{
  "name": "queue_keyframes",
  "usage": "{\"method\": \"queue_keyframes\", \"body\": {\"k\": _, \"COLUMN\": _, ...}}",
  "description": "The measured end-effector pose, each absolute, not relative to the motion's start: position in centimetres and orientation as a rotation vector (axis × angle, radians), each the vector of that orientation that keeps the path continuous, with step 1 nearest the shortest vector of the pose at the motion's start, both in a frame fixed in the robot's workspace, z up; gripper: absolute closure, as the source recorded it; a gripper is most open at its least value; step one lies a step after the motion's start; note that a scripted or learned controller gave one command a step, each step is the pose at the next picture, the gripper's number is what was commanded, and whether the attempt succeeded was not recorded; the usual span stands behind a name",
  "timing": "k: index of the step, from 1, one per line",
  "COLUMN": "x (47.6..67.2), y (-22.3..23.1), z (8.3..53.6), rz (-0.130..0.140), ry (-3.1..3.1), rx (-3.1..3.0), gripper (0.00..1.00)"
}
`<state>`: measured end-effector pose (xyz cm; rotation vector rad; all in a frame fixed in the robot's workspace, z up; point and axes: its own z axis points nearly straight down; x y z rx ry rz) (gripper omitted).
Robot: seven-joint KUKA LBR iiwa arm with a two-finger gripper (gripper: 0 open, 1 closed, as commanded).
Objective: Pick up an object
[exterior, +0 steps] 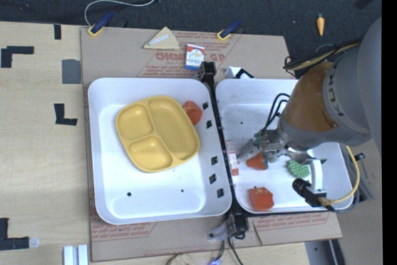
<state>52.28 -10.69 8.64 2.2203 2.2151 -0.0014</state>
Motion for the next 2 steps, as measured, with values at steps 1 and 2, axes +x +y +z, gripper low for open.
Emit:
{"method": "queue_keyframes", "body": {"k": 1, "x": 52.3, "y": -10.6, "z": 9.6, "rz": 0.000, "ry": 2.216, "rx": 2.219, "gripper": 1.00}}
{"method": "queue_keyframes", "body": {"k": 2, "x": 54.0, "y": -5.3, "z": 18.5, "rz": 0.001, "ry": 2.224, "rx": 2.219, "gripper": 1.00}}
